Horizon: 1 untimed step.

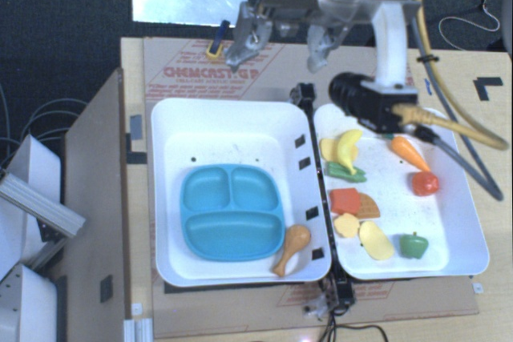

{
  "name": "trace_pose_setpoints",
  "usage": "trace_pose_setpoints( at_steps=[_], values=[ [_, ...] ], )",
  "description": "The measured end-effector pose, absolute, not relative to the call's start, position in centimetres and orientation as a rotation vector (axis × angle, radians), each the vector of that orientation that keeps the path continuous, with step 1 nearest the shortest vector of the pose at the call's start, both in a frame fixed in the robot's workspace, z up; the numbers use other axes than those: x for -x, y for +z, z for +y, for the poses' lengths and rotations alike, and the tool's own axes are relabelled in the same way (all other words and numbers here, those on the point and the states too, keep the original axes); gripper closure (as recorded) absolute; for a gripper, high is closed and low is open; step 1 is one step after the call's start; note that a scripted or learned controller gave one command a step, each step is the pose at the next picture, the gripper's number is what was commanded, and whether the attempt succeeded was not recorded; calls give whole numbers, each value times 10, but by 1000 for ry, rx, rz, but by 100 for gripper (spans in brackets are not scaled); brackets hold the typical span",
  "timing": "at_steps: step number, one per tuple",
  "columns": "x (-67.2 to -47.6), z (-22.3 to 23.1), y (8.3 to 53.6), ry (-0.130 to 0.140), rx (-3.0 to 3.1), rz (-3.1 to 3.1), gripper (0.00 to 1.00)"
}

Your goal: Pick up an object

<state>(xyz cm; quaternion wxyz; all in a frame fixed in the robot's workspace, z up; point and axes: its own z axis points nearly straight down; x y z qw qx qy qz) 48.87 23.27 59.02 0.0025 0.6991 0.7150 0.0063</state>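
Camera view, looking down on both bins. Found the gripper (280, 50) high over the cardboard-covered bench (200, 72), beyond the far rims of the bins and clear of all contents. Noted the jaws spread wide, with nothing between the fingers (240, 44).

Recorded in the left bin (172, 172): a blue divided plate (232, 212) lying flat near the middle, and a tan drumstick (290, 246) just beside the plate's near right corner, close to the wall shared with the other bin.

Recorded in the right bin (465, 244) every other candidate for picking:
- a yellow banana (349, 144) at the far left, touching a green pod (345, 170) just below it
- an orange carrot (410, 154) and a red tomato (425, 183) toward the right, close together
- a red slab (345, 199) overlapping a brown slice (369, 209)
- two pale yellow pieces (375, 240) nearer the front
- a green pepper (414, 245) just to their right
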Motion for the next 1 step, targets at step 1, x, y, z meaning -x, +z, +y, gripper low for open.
trace_pose_setpoints(
  at_steps=[1],
  values=[
    [-489,233,590,20,-2193,2243,0]
  ],
)
